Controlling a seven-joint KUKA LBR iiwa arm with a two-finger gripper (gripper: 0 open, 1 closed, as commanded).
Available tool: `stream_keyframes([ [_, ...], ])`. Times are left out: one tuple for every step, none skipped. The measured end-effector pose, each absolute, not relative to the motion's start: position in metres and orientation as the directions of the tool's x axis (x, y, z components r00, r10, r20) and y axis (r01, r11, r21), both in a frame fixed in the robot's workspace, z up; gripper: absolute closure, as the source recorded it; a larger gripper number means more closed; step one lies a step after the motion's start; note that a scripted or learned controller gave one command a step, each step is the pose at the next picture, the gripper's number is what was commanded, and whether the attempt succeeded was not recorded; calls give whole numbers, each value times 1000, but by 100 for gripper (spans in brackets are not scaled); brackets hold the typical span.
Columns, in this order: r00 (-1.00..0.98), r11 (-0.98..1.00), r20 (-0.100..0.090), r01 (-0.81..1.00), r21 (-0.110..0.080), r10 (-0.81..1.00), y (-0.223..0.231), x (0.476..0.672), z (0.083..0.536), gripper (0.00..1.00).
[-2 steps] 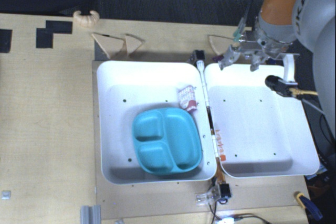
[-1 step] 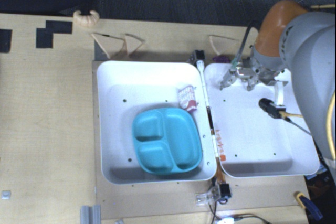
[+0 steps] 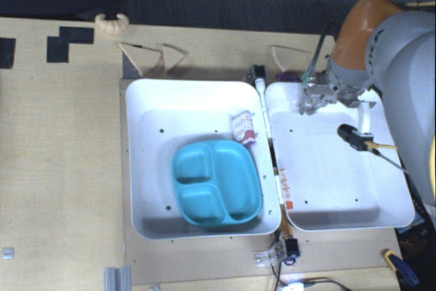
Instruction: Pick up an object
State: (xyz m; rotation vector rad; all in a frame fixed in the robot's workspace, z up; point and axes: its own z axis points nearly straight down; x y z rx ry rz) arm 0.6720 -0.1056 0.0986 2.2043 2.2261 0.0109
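Observation:
A turquoise divided plate (image 3: 216,182) lies in the left bin (image 3: 146,146), toward its front right. Just behind the plate, a small white and red packet (image 3: 243,127) rests near the bin's right wall. My gripper (image 3: 312,104) hangs low over the back left part of the right bin (image 3: 327,194), well apart from the plate and the packet. Nothing shows between its tips. The grey arm with its orange band (image 3: 361,24) covers the bin's back right corner.
A small purple thing (image 3: 290,77) sits at the right bin's back rim, partly hidden. A thin marker-like stick (image 3: 259,82) lies on the divider between the bins. Wooden brackets stand behind the bins on the bench (image 3: 61,146).

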Motion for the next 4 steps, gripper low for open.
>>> stream_keyframes([
  [-7, 7, 2, 1000, 7, 1000, -23, 670, 187, 100],
  [-6, 6, 2, 1000, 2, 1000, 29, 586, 204, 100],
  [-1, 1, 1, 1000, 2, 1000, 33, 487, 228, 100],
  [0, 0, 0, 1000, 2, 1000, -43, 487, 199, 100],
])
